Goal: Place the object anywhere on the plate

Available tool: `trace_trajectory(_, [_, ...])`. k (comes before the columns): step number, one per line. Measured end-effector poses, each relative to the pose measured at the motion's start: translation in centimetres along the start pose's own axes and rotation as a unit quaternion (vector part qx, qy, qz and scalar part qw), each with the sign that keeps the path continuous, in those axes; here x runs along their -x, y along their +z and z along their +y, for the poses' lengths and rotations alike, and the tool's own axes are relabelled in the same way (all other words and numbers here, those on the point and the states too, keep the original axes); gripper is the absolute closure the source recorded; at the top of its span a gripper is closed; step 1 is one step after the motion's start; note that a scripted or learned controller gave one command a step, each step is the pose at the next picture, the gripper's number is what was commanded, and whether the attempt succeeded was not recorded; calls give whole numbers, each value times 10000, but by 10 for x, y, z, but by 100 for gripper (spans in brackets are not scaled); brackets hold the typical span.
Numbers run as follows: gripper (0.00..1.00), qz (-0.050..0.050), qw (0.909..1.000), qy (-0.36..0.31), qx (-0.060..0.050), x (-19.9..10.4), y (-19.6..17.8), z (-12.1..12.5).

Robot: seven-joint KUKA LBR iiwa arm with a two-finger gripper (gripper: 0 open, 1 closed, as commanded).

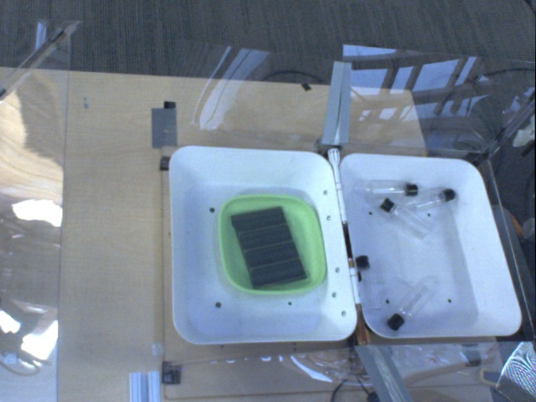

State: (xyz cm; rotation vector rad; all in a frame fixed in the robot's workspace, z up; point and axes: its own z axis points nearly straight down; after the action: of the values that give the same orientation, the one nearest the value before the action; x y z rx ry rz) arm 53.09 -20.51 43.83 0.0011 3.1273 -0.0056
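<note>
Wooden bench [100,249]: dark ridged block [267,247] lies on the green plate [228,258], left bin [193,300].

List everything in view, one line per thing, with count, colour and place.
Bins: two, white, side by side on the bench; left bin, right bin.
Plate: one, green, square with rounded corners, in the left bin.
Ridged block: one, dark grey, lying on the plate.
Vials: about four, clear with black caps, in the right bin; three near its top, one near its bottom.
Bench: one, light wood, under both bins.
Divider post: one, grey, above the bins' junction.
</note>
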Motion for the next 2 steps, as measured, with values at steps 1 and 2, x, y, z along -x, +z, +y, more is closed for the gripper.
trace_trajectory(1, [0,0,10000,0,0,0,0,0])
trace_trajectory(2, [0,0,10000,0,0,0,0,0])
